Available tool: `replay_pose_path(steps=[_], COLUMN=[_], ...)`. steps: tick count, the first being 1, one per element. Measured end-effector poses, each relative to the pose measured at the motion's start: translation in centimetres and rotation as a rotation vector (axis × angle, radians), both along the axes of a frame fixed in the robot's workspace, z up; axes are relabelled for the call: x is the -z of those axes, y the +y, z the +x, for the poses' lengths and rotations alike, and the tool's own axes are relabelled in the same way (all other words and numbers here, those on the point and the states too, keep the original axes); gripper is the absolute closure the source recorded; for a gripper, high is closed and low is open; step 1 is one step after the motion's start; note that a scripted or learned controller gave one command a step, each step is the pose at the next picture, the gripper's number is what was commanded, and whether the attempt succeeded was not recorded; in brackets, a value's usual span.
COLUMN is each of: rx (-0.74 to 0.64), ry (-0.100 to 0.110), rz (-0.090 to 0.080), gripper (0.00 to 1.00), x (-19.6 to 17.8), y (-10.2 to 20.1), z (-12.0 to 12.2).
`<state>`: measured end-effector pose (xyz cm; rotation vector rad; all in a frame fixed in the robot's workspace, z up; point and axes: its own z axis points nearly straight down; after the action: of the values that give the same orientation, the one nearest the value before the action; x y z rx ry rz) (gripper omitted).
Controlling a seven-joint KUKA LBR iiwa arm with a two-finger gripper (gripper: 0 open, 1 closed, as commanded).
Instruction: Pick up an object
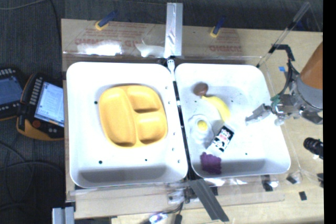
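Far to the gripper's left, the left bin [79, 113] holds a yellow divided tray [132, 114], lying flat. Nearer, in the right bin [273, 157], the pickable objects cluster well left of the gripper: a brown round item [200, 88] touching the yellow banana [219, 106], a small white-and-yellow piece [201, 125] just below it, a black-and-white carton [222, 138] tilted beside that, and a purple object [211, 163] lower still. The gripper [258, 113] hangs over the bin's right side, above bare floor, with nothing between its fingers; whether they are spread or pressed together cannot be told at this angle. Assessment: the approach step is in hand. To do it well, the arm should travel left, centre over one isolated target, such as the purple object, which stands apart from its neighbours, then descend squarely. Crowded items risk a glancing, failed grasp.
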<state>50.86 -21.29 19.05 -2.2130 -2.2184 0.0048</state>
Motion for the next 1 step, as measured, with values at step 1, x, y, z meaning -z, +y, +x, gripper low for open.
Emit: replay_pose_path(steps=[1], rx=[-0.004], ry=[-0.014], rz=[-0.008], gripper=[0.00], x=[10.13], y=[5.87], z=[4.64])
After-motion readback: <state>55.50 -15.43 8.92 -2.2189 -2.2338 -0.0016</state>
